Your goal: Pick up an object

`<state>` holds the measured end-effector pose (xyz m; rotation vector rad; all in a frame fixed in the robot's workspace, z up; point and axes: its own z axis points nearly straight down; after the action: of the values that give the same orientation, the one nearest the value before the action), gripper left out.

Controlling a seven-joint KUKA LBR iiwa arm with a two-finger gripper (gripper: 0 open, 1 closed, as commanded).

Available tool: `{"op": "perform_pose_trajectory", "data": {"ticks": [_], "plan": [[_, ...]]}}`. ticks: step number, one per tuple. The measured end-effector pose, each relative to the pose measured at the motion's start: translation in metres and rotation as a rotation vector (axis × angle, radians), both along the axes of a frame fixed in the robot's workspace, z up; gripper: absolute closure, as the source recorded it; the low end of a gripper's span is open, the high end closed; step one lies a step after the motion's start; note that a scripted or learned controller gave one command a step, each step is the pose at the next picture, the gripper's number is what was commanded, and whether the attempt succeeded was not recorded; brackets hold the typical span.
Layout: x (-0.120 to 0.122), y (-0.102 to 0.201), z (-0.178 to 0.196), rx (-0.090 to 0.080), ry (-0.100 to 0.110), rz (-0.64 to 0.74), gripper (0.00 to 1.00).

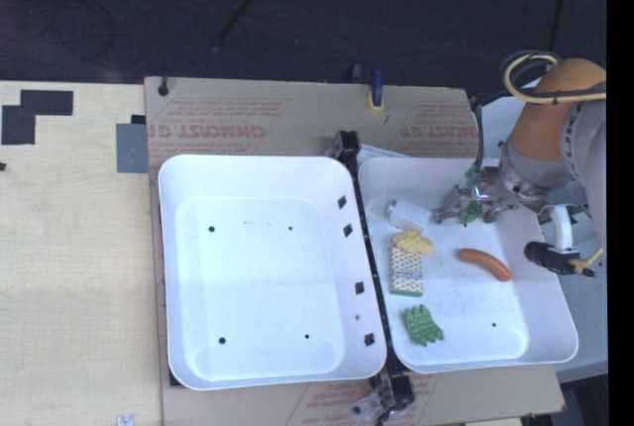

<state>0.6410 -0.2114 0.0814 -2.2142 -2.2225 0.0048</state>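
- Left bin is sitting on the surface with bare white floor; nothing there is offering me a pick, so I am ignoring it.
- Right bin is holding all the candidates, lying loose and apart from each other, which is leaving room around each one.
- Green toy is lying nearest the front, close to the divider.
- Patterned block is lying flat above it, with the yellow piece touching its top end.
- Small white cylinder is lying just beyond those, tipped on its side.
- My tool is hanging low at the bin's far side, between the cylinder and the orange sausage. Nothing is showing between the fingers; spread or clenched, I cannot tell, the view being too coarse.
- I am judging the cylinder or the sausage the likeliest targets, both lying near.
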Motion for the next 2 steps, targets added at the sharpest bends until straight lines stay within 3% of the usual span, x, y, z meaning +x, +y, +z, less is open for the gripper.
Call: {"op": "perform_pose_trajectory", "data": {"ticks": [1,2], "plan": [[0.001,0.0,0.016,-0.001,-0.001,0.004,1.0],[-0.034,0.075,0.063,0.002,-0.001,0.0,1.0]]}}
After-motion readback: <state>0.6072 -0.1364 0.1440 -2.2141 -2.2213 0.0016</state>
